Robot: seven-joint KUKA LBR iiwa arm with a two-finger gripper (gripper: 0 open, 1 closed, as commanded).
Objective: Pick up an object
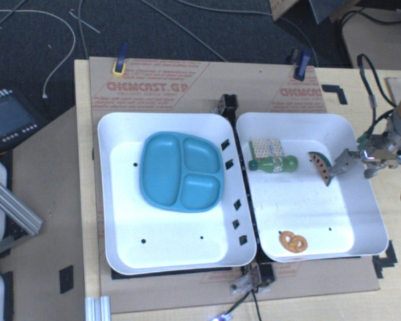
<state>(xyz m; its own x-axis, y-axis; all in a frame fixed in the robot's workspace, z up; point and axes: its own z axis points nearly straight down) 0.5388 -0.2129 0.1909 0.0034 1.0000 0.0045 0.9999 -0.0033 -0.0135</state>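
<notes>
The right bin (334, 212) holds a green bottle (275, 164) lying on its side, with a small patterned packet (266, 148) touching it from behind. A brown curved piece (320, 166) lies to their right, and a pretzel (293, 241) sits near the front wall. My gripper (357, 167) hangs over the bin's right edge, just right of the brown piece. Its fingers are spread open, with nothing between them.
A blue divided plate (182, 171) lies in the left bin (167, 246). Black clips line the shared wall (239, 179) between the bins. Cables (371, 92) run down to the arm at the right.
</notes>
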